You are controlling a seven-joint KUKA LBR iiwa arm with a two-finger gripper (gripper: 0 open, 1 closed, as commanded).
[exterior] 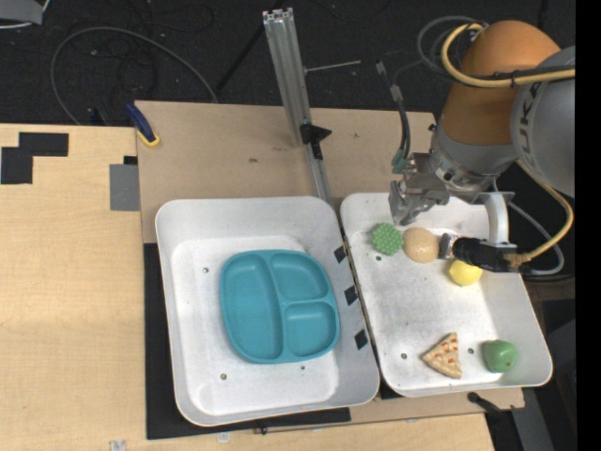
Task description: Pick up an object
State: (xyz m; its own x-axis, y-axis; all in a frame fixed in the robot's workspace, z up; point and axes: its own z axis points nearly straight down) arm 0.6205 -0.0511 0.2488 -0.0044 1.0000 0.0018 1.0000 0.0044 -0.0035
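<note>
While my hand (409,207) hangs low over the far end of the right bin (413,346), I cannot tell whether it is spread or closed; the wrist housing covers that part, and nothing is visibly pinched in it.

Nearest items: green bumpy ball (386,239), just below and left of the hand; beige egg-shaped piece (421,245), touching or nearly touching the ball on its right. Either could be the pick target. A yellow piece (464,272) lies further right, next to a black fitting (474,251) on my wrist assembly. Well apart, at the near end of the bin: pizza slice (443,355) and green piece (500,354). Left bin (188,252) holds only the teal divided tray (279,303).

Risks, as I judge them:
- Ball and egg sit so close that a descent between them may push both aside rather than capture one.
- Both are rounded; an off-centre close would likely squirt them out.
- They lie near the bin's far wall, so a low approach may clip the rim.
- The cabling and black fitting could nudge the yellow piece.
</note>
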